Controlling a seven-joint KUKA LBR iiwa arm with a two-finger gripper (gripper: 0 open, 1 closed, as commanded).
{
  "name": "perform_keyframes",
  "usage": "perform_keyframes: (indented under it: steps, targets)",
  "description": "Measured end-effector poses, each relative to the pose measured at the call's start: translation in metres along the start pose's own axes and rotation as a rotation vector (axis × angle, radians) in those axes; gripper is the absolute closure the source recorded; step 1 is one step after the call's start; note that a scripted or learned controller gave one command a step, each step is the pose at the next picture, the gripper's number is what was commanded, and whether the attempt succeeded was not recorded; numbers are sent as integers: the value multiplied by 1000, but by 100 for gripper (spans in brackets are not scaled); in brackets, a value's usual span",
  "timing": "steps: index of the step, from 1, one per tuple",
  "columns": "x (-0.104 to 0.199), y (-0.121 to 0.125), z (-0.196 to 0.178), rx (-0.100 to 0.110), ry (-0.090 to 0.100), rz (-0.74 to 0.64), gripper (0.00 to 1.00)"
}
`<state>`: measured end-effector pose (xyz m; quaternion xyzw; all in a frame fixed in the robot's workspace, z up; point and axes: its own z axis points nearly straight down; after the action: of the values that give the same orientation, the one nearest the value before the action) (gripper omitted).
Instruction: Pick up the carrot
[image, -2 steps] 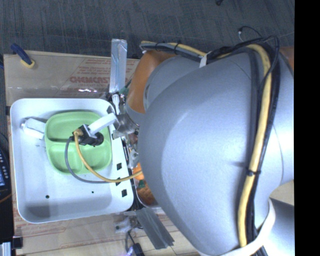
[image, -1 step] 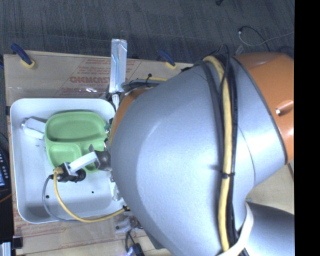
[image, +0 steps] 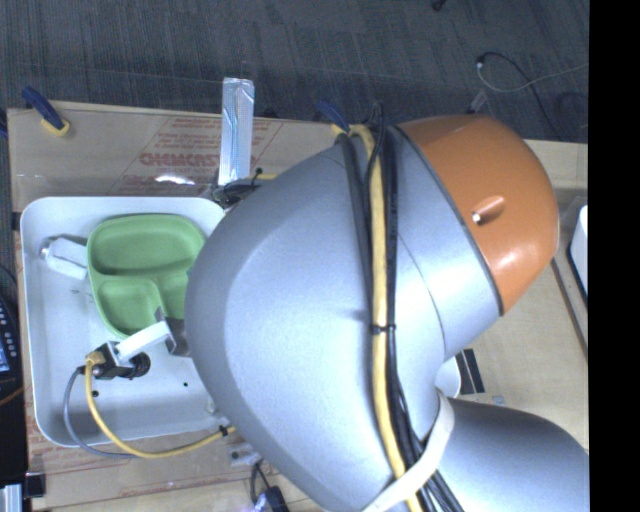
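I am looking down past the arm (image: 350, 320), which is covering the middle and right of the frame, so I cannot tell the state of the tool. I am seeing no carrot; it may be lying under the arm. At left, the white bin (image: 40, 330) is holding a green dish (image: 140, 265). I judge I should be descending slowly, centring before closing.

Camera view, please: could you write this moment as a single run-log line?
arm: over left bin, covering much of it | green divided tray: in that bin | yellow cable: loops along bin's near edge | carrot: unconfirmed
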<state>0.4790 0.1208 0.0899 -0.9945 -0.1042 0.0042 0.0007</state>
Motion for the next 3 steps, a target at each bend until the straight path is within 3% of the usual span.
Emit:
perform_keyframes:
  steps: [1, 2, 3]
  targets:
    - [-1, 0, -9, 1, -3, -4, 100]
    - [36, 37, -124, -2, 8, 3, 100]
    - [-16, 124, -100, 2, 0, 2, 100]
